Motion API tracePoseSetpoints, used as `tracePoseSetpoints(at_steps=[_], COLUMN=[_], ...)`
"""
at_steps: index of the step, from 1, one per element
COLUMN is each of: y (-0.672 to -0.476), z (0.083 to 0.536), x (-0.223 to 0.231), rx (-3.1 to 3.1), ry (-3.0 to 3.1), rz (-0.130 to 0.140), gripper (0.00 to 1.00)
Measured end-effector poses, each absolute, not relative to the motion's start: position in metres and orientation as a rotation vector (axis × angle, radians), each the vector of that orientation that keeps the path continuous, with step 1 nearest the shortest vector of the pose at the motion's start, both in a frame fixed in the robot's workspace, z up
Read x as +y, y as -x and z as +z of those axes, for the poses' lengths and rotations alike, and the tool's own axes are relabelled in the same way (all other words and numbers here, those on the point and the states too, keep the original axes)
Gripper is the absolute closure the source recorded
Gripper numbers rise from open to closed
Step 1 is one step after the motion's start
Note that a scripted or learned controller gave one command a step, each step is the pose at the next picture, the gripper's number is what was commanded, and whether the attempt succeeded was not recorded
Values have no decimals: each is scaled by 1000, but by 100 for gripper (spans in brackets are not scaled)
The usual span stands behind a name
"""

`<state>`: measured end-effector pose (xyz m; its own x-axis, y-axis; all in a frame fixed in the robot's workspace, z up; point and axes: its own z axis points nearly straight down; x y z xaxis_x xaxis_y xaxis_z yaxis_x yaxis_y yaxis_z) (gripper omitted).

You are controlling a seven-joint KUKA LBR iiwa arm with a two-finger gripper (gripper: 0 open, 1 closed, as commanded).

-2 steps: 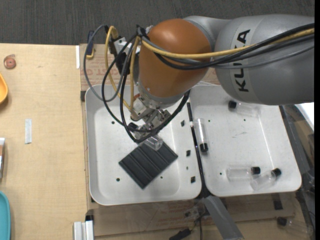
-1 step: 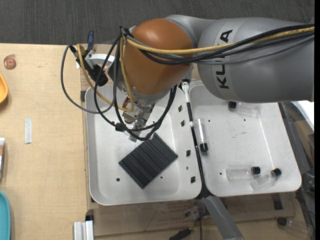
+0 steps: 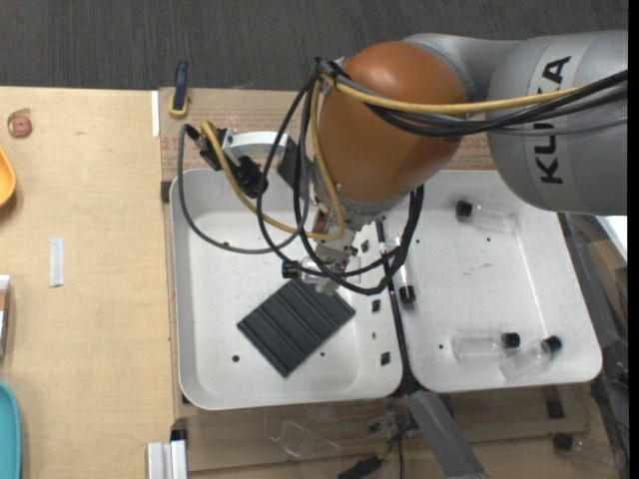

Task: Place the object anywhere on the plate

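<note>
1. A grey KUKA arm (image 3: 559,118) reaches in from 3 o'clock, and its large orange band (image 3: 389,118) covers much of the upper middle of the view.
2. Black and yellow cables (image 3: 300,168) loop around the wrist and hang down over the left bin.
3. Two shallow white bins sit side by side on the bench: the left bin (image 3: 200,367) at centre and the right bin (image 3: 569,357) toward 3 o'clock, their inner rims touching.
4. The gripper (image 3: 318,279) hangs below the orange band, over the middle of the left bin. Cables and the wrist hide its tips, so whether it is open or closed cannot be told.
5. A dark grey ribbed plate (image 3: 295,325), roughly square and turned like a diamond, lies flat on the floor of the left bin, toward 6 o'clock from the gripper. Its upper corner lies right under the gripper.
6. In the right bin, a small clear vial with a black cap (image 3: 477,213) lies near the 12 o'clock wall.
7. Two more clear vials with black caps (image 3: 504,345) lie close together near the right bin's 5 o'clock corner.
8. Left of the bins, toward 9 o'clock, is a pale wooden tabletop (image 3: 90,267).
9. A blue-handled clamp (image 3: 181,86) sits at the bench's 11 o'clock edge.
</note>
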<state>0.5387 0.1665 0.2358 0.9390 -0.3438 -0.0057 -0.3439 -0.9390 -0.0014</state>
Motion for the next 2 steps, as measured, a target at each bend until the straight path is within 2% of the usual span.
tracePoseSetpoints(at_steps=[1, 2], y=[-539, -606], z=[236, 243], x=[167, 221], rx=[547, 1009], ry=[3091, 2970], rz=[9, 5], gripper=[0, 0])
